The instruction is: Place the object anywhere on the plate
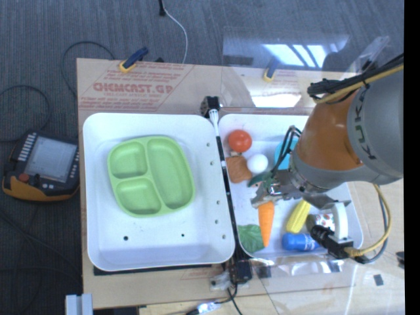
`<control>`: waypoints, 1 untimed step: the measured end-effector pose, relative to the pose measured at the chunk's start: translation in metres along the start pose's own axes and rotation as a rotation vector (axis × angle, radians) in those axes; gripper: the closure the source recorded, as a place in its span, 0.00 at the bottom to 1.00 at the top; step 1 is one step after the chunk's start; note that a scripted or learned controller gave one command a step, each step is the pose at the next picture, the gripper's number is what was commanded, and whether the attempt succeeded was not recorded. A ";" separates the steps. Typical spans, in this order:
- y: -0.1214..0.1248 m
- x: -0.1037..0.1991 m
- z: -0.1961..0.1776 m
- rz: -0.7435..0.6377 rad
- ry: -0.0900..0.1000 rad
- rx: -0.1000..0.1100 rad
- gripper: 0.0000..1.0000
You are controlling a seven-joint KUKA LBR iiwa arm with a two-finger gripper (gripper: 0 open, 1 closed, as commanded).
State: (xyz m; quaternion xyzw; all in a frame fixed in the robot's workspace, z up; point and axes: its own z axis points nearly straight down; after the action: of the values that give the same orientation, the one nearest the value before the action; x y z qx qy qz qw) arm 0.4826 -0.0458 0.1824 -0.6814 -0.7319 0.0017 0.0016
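A light green plate (pixel 151 176) with three compartments lies in the left bin (pixel 98 241), with nothing on it. My gripper (pixel 268 194) hangs low in the right bin (pixel 275 121), just over the blunt upper end of an orange carrot (pixel 266 223). The carrot lies lengthwise with its tip toward the front, beside a green leafy piece (pixel 249 236). From this angle the wrist hides how the gripper meets the carrot.
The right bin also holds a red tomato (pixel 239 140), a white ball (pixel 258 163), a brown piece (pixel 237 169), a yellow corn cob (pixel 297 216), a blue object (pixel 298 242) and a teal thing (pixel 283 151). A ridge (pixel 222 169) divides the bins.
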 end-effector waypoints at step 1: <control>0.009 0.067 0.000 0.208 0.000 0.002 1.00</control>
State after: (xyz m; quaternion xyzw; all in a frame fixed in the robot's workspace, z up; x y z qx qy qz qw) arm 0.4866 0.0218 0.1820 -0.7536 -0.6573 0.0028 0.0020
